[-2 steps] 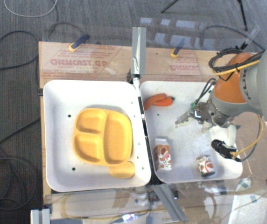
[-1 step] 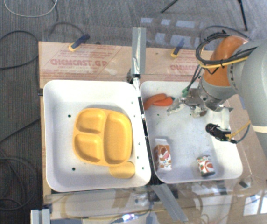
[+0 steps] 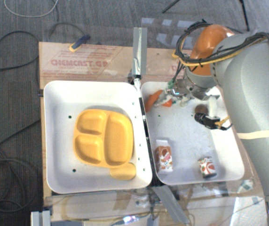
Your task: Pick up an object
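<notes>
Right bin (image 3: pixel 228 140): orange carrot-shaped piece (image 3: pixel 153 98) at far left corner; two small printed packets (image 3: pixel 163 157) (image 3: pixel 207 167) toward the near side, apart. Tool (image 3: pixel 174 95) low over far end, just beside the orange piece; grip state cannot be told. Left bin (image 3: pixel 54 126): yellow divided tray (image 3: pixel 105 137) with a yellow round piece (image 3: pixel 123 172) touching its near edge.

1. A robotics lab or test workspace, seen from above.
2. A large grey robot arm (image 3: pixel 249 93) reaches over two white bins (image 3: pixel 54 140) on a bench.
3. Loose black cables (image 3: pixel 3 55) trail across grey carpet (image 3: pixel 101 8).
4. Cardboard sheet (image 3: pixel 83 62) lies beneath the bins.
</notes>
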You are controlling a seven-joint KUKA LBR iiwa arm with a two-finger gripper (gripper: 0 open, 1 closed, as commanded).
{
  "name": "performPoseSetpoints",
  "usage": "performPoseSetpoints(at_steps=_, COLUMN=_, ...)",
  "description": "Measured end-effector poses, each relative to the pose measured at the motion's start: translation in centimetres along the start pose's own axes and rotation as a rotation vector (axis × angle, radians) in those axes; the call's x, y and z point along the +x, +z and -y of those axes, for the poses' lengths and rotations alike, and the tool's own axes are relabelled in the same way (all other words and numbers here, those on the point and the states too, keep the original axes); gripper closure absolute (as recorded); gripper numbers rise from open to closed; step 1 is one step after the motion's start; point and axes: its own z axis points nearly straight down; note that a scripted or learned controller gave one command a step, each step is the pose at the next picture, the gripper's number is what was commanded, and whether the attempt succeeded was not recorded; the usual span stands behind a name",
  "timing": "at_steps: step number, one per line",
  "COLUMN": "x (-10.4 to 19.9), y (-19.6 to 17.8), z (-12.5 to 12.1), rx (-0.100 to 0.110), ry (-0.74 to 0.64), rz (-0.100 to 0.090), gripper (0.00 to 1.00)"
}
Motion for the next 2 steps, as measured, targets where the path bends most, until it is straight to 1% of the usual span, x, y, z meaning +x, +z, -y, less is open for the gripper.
performPoseSetpoints(at_steps=1, x=0.0, y=-0.6, z=0.4, rx=0.018, ry=-0.002, rz=-0.001, gripper=1.0)
performPoseSetpoints(at_steps=2, x=6.4, y=-9.6, z=-0.3, rx=0.004, ry=-0.016, rz=-0.005, gripper=1.0)
